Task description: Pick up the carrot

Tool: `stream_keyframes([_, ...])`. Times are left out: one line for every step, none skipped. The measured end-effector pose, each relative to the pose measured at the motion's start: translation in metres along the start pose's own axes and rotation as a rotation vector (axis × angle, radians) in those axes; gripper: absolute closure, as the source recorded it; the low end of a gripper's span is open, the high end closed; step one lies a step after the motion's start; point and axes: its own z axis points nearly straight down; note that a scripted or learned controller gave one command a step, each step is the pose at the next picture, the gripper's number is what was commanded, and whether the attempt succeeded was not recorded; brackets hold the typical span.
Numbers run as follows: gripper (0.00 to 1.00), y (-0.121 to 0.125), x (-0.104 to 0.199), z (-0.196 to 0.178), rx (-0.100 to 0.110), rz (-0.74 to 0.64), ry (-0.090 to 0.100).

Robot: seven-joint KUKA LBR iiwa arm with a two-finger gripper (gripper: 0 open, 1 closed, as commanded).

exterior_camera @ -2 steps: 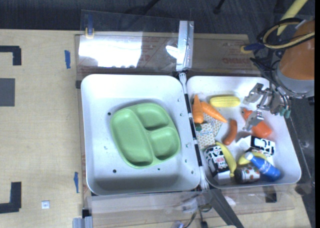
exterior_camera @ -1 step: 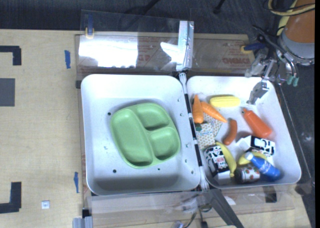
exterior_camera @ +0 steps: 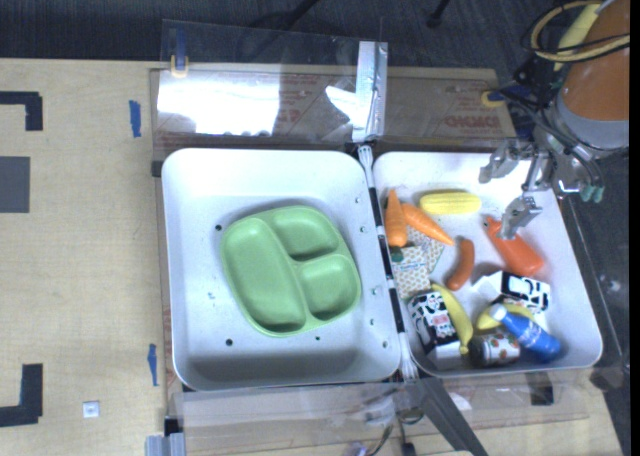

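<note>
Evidently the approach was the step in hand: the gripper hung over the right bin, fingers spread and grasping nothing. The carrot lay near that bin's left wall, below the corn — well apart from the gripper. Next, I judged, came a traverse left — then a descent.

The bins are white. The tray in the middle of the frame is light green. Right of it, the carrot is orange and the corn is yellow. The sausage is reddish brown. Lower right, the carton has black and white cow spots, the banana is yellow, and the bottle is blue.
</note>
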Motion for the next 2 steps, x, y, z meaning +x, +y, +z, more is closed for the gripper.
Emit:
stream_keyframes([0.00, 0.062, 0.008, -0.003, -0.001, -0.355, 0.000])
stream_keyframes([0.00, 0.006, 0.022, -0.138, 0.002, 0.120, -0.007])
